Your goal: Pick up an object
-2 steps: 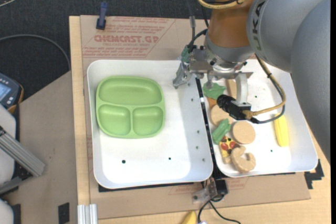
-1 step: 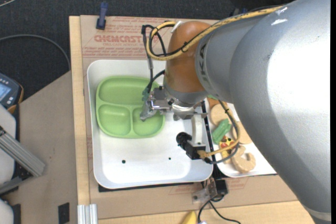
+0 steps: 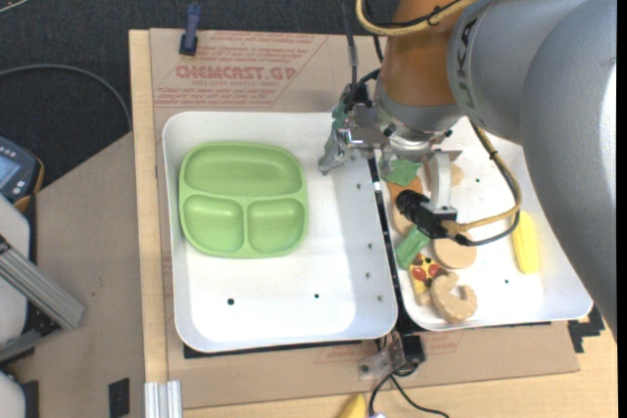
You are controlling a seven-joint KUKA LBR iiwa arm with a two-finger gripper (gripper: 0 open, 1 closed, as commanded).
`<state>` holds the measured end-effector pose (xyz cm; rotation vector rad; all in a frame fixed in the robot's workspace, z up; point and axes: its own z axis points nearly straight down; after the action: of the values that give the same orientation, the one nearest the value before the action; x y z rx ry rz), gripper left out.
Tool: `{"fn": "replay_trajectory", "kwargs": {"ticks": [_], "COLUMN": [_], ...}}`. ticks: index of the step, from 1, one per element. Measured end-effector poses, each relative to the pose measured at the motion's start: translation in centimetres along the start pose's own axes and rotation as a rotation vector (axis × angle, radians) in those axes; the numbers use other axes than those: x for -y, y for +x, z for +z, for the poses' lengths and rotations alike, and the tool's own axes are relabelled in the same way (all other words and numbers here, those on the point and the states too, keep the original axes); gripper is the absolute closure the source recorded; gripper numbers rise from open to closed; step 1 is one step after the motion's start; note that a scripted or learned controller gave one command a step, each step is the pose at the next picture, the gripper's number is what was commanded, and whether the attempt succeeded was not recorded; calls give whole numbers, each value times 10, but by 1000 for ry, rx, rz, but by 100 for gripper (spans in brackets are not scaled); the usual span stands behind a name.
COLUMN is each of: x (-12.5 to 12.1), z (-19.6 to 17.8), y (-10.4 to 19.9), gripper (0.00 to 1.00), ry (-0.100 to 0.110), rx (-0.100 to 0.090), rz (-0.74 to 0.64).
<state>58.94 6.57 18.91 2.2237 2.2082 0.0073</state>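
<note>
Low over the right bin (image 3: 549, 294), the claw (image 3: 416, 176) sits near the wall where the two bins meet. The big grey arm (image 3: 529, 44) and its orange band (image 3: 431, 24) cover most of it from above. Whether the claw is apart or together cannot be told, because the wrist hides it.

Small toys lie in the right bin, just under and beside the claw. A yellow piece (image 3: 526, 242) lies off to the side. Some round tan pieces (image 3: 456, 301) lie toward the front edge, and a green bit (image 3: 411, 245) and a red bit (image 3: 423, 271) are close by. None of them can be seen lifted or caught in the claw.

A green plate (image 3: 243, 199) with three parts rests in the left bin (image 3: 294, 308), well apart from the claw.

So the pick looks not yet done. The arm seems to be down among the toys, and grabbing one and lifting it up is what is left.
</note>
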Motion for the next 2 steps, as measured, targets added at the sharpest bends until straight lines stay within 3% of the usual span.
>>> {"fn": "replay_trajectory", "kwargs": {"ticks": [1, 2], "x": [2, 43], "z": [-6, -159], "y": [5, 45], "gripper": [100, 100], "ry": [5, -9], "rx": [-3, -9], "rz": [-6, -14]}}
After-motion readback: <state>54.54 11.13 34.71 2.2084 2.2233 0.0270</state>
